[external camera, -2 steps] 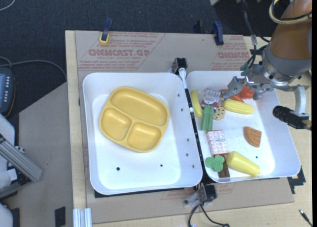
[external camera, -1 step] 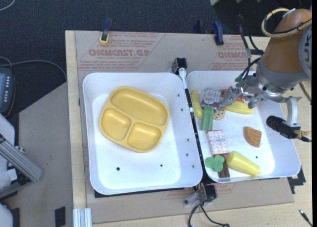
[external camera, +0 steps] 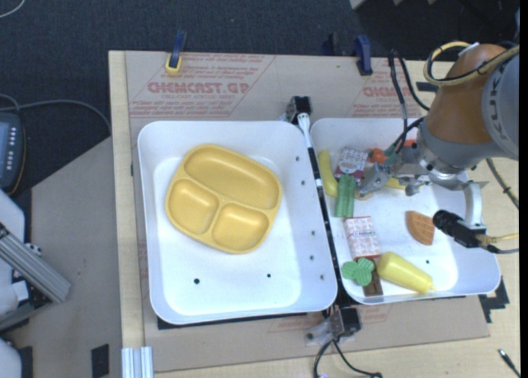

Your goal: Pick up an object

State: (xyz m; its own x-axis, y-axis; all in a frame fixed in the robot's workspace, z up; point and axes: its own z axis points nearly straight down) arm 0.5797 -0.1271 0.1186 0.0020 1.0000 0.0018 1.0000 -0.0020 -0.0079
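Note:
The right bin (external camera: 474, 273) holds several small items. A green oblong piece (external camera: 345, 196) lies next to a yellow stick (external camera: 327, 172) along the bin's left wall. A small printed packet (external camera: 353, 158) lies near them. Further forward are a pink-and-white packet (external camera: 361, 236), a green broccoli toy (external camera: 357, 270), a yellow pepper-shaped toy (external camera: 404, 272) and an orange slice-shaped piece (external camera: 420, 227). My gripper (external camera: 381, 178) hangs low in the right bin, just right of the green piece and the printed packet. Nothing can be seen held in it.
The left bin (external camera: 157, 203) holds a yellow divided plate (external camera: 223, 197). A black divider (external camera: 318, 195) runs between the bins. The grey arm with its orange band (external camera: 462, 112) comes in from the right over the right bin's far corner, with cables trailing.

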